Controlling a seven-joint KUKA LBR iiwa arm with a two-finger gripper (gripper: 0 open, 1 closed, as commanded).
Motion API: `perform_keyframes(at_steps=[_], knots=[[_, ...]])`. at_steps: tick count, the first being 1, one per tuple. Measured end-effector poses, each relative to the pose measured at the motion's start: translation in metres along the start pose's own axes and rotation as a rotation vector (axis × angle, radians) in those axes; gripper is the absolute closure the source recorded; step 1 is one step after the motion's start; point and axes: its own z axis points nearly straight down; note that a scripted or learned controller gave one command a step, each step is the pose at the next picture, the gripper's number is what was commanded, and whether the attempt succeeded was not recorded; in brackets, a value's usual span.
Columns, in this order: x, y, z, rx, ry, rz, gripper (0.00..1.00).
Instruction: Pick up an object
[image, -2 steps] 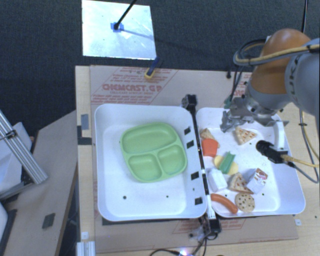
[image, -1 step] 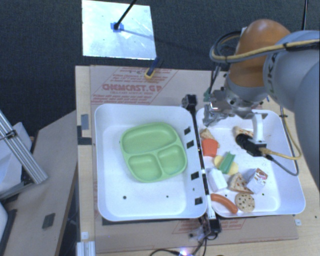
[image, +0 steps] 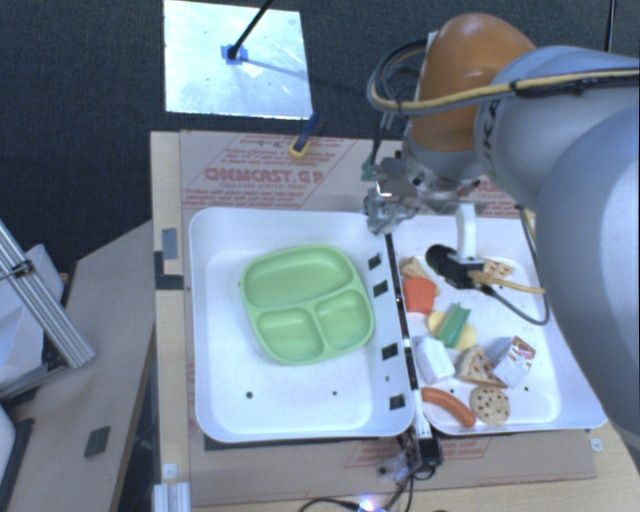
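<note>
The tool (image: 384, 212) hangs at the far edge of the bins, right above the far end of the divider where the left bin (image: 215, 400) and the right bin (image: 560, 395) meet. It is small and dark against the arm's grey housing, and I cannot tell whether it is released or clenched; nothing can be seen in its grip.

No one object is named by the task, so any of the toy food pieces will serve, and all of them sit in the right bin. From the tool they lie to the right and nearer the camera. Closest is a small tan wedge (image: 412, 267) just beside the divider, with an orange-red block (image: 420, 295) touching it on the near side. Further toward the near edge come a green stick (image: 455, 325), tilted with its long axis running from near-left to far-right, a white block (image: 434, 358), a pizza slice (image: 476, 368), a sausage (image: 448, 405) lying with its long axis left to right, and a round cookie (image: 489, 404).

The left bin holds a green divided tray (image: 305, 302), which sits to the near left of the tool.

The coming move likely turns on a short shift right and nearward, then a descent onto the wedge or the block beside it; the divider so close by may crowd the approach
</note>
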Motion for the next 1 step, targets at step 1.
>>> perform_keyframes(at_steps=[1], knots=[[0.0494,0.0207,0.0174,0.002,0.0,0.0,1.0]])
